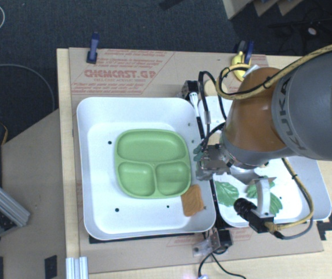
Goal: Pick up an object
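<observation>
Green leafy pieces [231, 193] (flat, jagged) in right bin [323, 197] | tool [205, 163] above bin divide | grip: cannot tell

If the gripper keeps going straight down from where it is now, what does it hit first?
Probably the shared rims between the bins: the gripper hangs over the left bin's right edge, beside the green divided plate and above the brown piece. Depth is unclear from this slant.

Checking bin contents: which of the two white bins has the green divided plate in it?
The left bin. The green divided plate lies in its middle, a brown piece beside it; the right bin lies under the arm.
</observation>
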`<action>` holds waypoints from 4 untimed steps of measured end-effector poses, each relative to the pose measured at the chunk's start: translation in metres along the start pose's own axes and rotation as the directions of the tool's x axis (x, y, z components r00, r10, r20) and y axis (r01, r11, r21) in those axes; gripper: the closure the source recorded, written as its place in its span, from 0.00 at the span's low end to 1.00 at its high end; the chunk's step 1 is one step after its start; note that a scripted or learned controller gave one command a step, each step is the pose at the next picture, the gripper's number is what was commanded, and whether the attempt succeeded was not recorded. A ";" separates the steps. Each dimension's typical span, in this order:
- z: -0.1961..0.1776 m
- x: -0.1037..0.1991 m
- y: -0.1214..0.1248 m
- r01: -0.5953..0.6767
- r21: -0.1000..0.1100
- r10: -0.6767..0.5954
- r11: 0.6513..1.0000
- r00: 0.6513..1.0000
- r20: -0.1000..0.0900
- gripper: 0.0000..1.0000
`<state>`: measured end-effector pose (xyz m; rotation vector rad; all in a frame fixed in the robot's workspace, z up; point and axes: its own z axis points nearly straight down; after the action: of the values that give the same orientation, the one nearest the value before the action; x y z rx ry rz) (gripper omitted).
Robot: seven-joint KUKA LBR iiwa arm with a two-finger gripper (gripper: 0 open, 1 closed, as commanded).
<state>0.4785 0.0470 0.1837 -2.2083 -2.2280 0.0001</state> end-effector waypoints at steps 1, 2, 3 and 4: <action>-0.171 0.006 0.002 -0.005 -0.019 0.005 1.000 1.000 0.001 1.00; -0.173 0.006 0.001 -0.007 -0.006 0.007 1.000 1.000 0.004 1.00; -0.103 0.107 0.000 -0.001 0.004 0.001 1.000 1.000 0.003 1.00; -0.240 0.143 0.012 -0.003 -0.017 0.003 1.000 1.000 -0.003 1.00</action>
<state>0.4899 0.1898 0.4242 -2.2191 -2.2316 -0.0220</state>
